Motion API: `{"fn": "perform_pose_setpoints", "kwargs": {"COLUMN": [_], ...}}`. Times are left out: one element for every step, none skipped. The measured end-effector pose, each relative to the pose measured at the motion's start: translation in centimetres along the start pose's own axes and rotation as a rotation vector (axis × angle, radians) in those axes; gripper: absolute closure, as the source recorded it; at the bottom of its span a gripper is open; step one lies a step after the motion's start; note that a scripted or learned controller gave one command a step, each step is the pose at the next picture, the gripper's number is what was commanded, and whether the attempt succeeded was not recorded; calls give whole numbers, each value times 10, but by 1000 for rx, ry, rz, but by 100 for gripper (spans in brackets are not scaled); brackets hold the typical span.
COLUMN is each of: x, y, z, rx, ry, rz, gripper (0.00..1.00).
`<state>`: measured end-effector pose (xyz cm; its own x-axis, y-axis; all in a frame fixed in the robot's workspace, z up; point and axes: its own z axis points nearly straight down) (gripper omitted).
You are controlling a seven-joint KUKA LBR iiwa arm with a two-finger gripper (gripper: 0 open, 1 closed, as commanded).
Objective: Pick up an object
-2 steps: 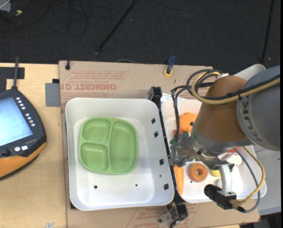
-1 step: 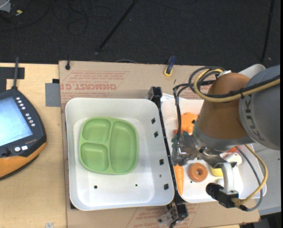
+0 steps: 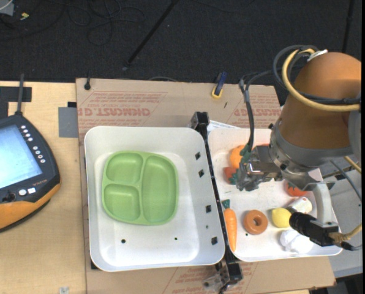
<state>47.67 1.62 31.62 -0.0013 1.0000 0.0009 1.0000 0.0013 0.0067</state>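
One fixed camera looks down at a slant on both bins point(image 3: 94, 164), the arm point(image 3: 320, 109) entering from its right.

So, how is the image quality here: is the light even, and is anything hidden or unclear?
In the camera view, light is even and soft, and the white bins show no strong glare. The green plate and the carrot look sharp. The arm covers part of the right bin, and the gripper is dark and small, so its details are unclear.
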Motion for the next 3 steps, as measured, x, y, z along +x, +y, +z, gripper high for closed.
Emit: {"fn": "perform_pose_setpoints", "kwargs": {"x": [34, -10, 45], "y": [61, 14, 0], "z": [-31, -173, -95], "rx": [4, -8, 17], "ry": [-1, 0, -2], "rz": [-2, 3, -4], "gripper": [100, 100, 100]}}
